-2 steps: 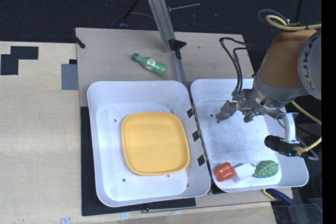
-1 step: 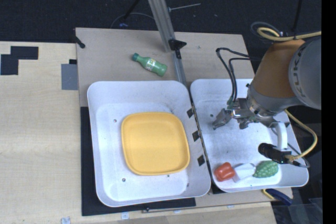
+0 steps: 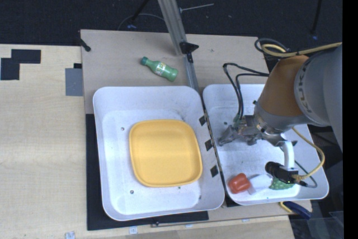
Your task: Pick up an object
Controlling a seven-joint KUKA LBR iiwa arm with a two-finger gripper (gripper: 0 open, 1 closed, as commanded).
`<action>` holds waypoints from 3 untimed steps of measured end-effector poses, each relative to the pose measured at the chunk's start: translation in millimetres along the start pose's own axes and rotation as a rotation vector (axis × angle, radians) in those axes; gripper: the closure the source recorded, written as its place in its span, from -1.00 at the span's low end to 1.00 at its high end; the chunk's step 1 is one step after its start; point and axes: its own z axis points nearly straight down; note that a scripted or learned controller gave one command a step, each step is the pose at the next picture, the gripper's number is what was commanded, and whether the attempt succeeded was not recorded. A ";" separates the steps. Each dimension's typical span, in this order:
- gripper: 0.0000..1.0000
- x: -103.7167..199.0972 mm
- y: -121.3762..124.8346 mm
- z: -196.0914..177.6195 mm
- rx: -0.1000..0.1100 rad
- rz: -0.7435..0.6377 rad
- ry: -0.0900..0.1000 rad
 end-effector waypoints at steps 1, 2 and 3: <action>1.00 -1.3 0.4 -12.4 -0.003 0.003 0.000; 1.00 5.6 -2.5 -58.0 -0.006 0.001 0.000; 1.00 8.4 -4.9 -119.6 -0.008 0.001 0.000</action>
